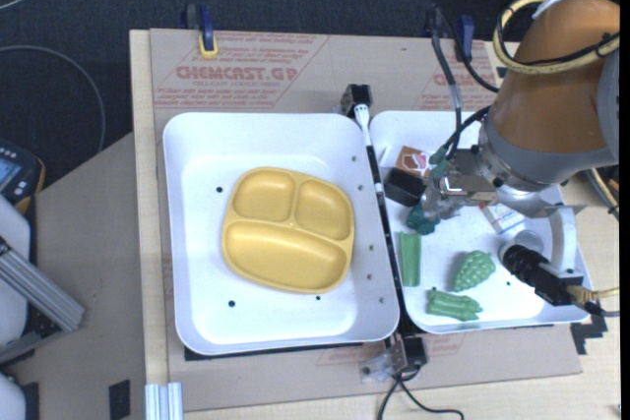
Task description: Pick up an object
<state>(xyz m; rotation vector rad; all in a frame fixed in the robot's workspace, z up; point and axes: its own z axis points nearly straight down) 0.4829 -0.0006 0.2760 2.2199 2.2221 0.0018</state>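
Two shallow white bins sit side by side: the left bin (187,241) and the right bin (512,305). The left one holds one item, a yellow divided plate (288,228) with three compartments. In the right bin there are three green toys: a flat green strip (409,259), a bumpy green cluster (474,270) and a ridged green piece (453,305). There is also one black block (403,187), one small reddish-brown packet (412,159), and what may be a fourth, darker green piece (423,220), partly hidden beneath the arm.
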